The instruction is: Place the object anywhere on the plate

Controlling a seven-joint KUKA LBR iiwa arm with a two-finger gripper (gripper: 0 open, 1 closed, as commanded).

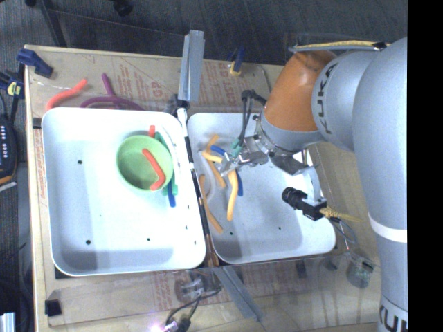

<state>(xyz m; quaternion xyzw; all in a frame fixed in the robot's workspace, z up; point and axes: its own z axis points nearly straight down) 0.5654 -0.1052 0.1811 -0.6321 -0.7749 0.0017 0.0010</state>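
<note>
One green plate (143,163) in the left bin (83,206) with one red stick (156,167) on it. Several orange sticks (217,174) under the gripper (239,159) — can't tell its grip state.

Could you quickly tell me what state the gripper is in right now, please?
Gripper: over the right bin, among the yellow strips; open or closed cannot be told.

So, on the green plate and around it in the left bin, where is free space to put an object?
The green plate has bare room on its left half; a red piece crosses its right side. The left bin is bare left of and below the plate. It is crowded at the plate's right edge, where blue and green pieces lie.
</note>
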